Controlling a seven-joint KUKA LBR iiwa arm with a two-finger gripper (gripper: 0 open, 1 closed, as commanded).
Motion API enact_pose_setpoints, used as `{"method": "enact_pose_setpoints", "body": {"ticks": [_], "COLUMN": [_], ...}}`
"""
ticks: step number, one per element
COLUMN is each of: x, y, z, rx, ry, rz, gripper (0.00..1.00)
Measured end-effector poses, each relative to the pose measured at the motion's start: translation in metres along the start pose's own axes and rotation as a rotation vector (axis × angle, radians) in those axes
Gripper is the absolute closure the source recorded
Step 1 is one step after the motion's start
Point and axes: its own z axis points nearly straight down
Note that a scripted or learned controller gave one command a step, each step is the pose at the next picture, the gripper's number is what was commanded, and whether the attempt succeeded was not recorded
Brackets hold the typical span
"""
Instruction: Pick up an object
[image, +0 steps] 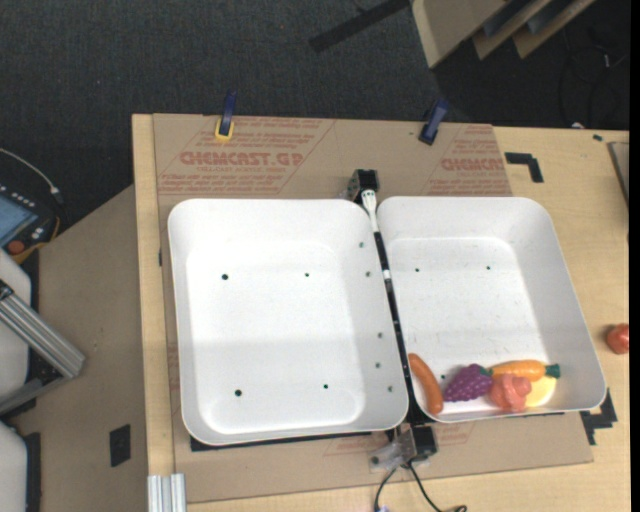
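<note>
Several toy foods lie along the near edge of the right bin (480, 300): an orange sausage (425, 382) at the near left corner, a purple bunch of grapes (468, 382) beside it, an orange carrot with a green top (522, 369), a red piece (508, 391) and a yellow piece (541, 392) under the carrot. They touch one another in a tight row.
The left bin (275, 310) sits beside the right one on a brown cardboard sheet (300, 150). A small red object (619, 339) lies on the bench outside the right bin. Blue clamps (433, 121) hold the cardboard's far edge.
</note>
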Motion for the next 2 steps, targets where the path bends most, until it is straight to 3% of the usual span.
{"method": "enact_pose_setpoints", "body": {"ticks": [1,2], "x": [-0.010,-0.012], "y": [0.001,0.004], "z": [0.232,0.212], "rx": [0.005,-0.014], "ry": [0.004,-0.005], "rz": [-0.002,-0.003], "gripper": [0.00,1.00]}}
